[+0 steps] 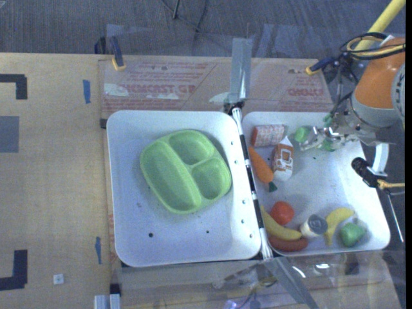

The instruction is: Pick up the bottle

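Two shallow white bins sat side by side on the desk; the left bin held a green divided plate near its middle, with bare floor all around it; the right bin was crowded along its far and near edges, its middle floor open. The grey arm with its orange band reached in from the right; the gripper hovered low at the far right part of the right bin, beside a small green item; whether its fingers were spread or pressed together could not be told. A carrot, a small carton and a can lay at the far left; two bananas, a tomato and a green pepper lay near the front; the bottle lay there between the bananas.
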Motion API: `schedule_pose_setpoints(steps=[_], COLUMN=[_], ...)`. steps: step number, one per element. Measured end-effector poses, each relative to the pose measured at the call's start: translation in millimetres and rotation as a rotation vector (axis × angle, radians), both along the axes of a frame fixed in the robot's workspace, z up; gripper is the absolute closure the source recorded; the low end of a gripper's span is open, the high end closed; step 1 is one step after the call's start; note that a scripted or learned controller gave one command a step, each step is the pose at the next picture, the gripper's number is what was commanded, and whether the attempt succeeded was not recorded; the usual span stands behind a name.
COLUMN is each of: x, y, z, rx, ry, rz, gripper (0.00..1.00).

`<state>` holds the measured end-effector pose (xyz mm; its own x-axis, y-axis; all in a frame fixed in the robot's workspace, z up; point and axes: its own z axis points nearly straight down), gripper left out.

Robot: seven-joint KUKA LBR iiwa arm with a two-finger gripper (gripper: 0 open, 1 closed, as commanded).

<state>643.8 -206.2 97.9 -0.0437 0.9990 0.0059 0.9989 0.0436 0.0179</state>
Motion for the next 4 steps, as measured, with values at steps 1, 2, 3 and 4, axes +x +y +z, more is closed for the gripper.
schedule_pose_setpoints(steps=[1, 2, 3, 4], x=[23.2, 25.8, 17.7, 17.6], y=[-5.6, -4.2, 105.9, 105.8], z=[-0.9, 16.5, 171.2, 171.0], rx=[0.013, 0.011, -0.008, -0.008], ry=[0.054, 0.051, 0.013, 0.014], rz=[0.0, 0.006, 0.072, 0.072], gripper=[0.0, 1.0, 1.0, 0.0])
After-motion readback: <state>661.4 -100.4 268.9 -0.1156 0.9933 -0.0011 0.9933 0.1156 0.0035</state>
